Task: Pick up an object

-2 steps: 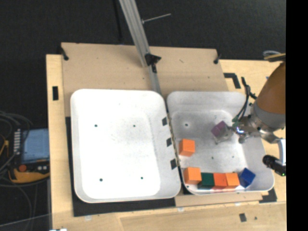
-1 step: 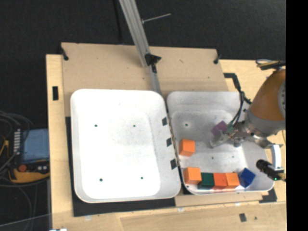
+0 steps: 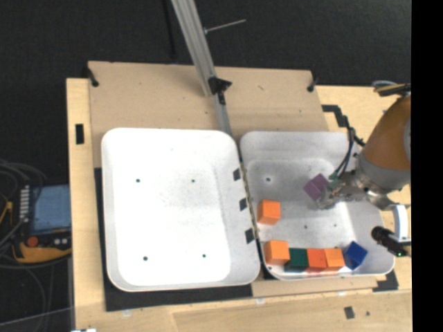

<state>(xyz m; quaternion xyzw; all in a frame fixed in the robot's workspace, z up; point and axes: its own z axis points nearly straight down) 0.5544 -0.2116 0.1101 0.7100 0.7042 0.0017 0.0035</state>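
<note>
Nearest the lens, a row of blocks lines the near wall of the right bin (image 3: 297, 144): an orange block (image 3: 278, 251), a green block (image 3: 298, 259), two more orange ones (image 3: 325, 259) and a blue block (image 3: 355, 254), packed touching with the rim just behind them. Picking from that row looks risky; the wall and the neighbours leave the gripper little room, and a closing finger would likely shove one block into the next. Farther in, a lone orange cube (image 3: 269, 211) sits near the divider between the bins, with open floor around it. Beyond that, the gripper (image 3: 331, 191) hangs over the middle of the right bin, touching or just beside a purple block (image 3: 317, 187); whether it is clenched on that block or released I cannot tell. If only one edge is caught, the block could twist out and drop. Plenty of bare floor lies around it. The left bin (image 3: 173, 206) offers wide room on the counter (image 3: 208, 88).
</note>
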